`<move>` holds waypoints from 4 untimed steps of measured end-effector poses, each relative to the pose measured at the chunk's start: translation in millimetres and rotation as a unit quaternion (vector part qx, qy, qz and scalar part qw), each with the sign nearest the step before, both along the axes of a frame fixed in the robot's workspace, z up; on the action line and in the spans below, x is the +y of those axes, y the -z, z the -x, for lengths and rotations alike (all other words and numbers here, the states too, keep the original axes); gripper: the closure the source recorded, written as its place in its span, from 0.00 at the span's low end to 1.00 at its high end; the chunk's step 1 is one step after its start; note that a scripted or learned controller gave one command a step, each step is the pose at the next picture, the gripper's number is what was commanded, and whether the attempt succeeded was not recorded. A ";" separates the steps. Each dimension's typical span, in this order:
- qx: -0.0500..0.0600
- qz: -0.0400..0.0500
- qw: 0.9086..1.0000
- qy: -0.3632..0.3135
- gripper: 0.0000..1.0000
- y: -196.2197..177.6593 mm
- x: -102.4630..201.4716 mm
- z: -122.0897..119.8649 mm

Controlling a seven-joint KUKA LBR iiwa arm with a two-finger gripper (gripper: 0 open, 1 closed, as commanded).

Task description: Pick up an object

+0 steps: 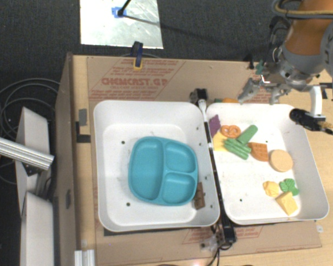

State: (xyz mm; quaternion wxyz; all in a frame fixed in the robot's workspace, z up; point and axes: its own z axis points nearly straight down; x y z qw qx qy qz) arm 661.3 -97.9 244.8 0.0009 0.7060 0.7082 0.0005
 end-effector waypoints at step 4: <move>-0.002 -0.001 1.000 -0.002 0.00 54.9 47.9 35.3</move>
